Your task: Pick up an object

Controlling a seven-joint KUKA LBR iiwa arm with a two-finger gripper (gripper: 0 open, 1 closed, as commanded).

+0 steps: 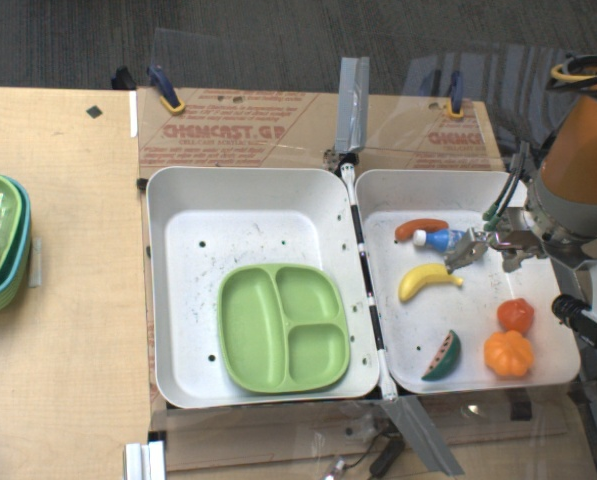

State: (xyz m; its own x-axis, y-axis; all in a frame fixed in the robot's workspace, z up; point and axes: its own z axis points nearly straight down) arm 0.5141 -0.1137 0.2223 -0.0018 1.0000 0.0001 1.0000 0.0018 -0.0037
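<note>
The gripper (470, 251) hangs just above the banana (429, 280); I cannot tell its fingers' spread. It should drop straight, straddling the banana's middle.

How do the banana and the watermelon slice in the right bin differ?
The banana is all yellow; the watermelon slice is red with a green rind. The banana lies mid-bin, just below the gripper; the watermelon slice sits nearer the front wall. Both are curved toy fruits resting on the right bin floor.

Bright, even overhead light, soft shadows inside the two shallow white plastic bins (168, 268), slight blur at three o'clock.
</note>
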